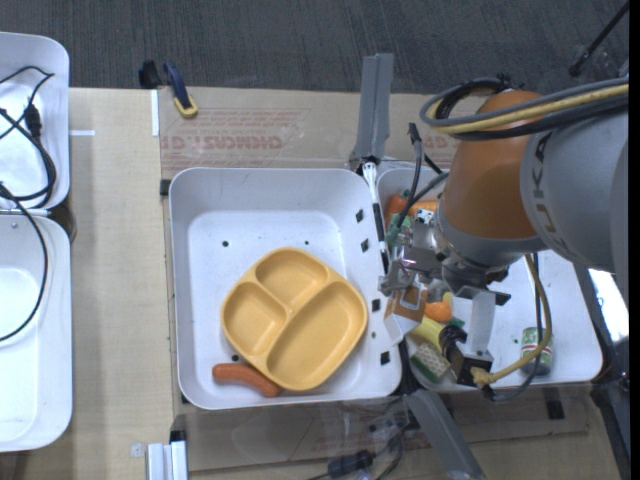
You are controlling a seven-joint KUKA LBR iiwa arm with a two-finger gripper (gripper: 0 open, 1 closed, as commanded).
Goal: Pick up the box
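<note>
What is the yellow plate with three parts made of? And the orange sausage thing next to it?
The yellow plate looks like smooth matte plastic: one even colour, rounded moulded dividers. The orange sausage is probably a plastic or rubber toy, judging by its uniform colour and slight sheen; I cannot tell which.

Dark carpet (300, 18) behind cardboard-topped bench (240, 133)

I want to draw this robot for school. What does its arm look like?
The arm is fat and round, mostly grey, with a big shiny orange band above the wrist. Black and yellow cables loop over the top of it. Lower down sits darker metal hardware with thin wires, and a yellowish cable hangs beside it.
</note>
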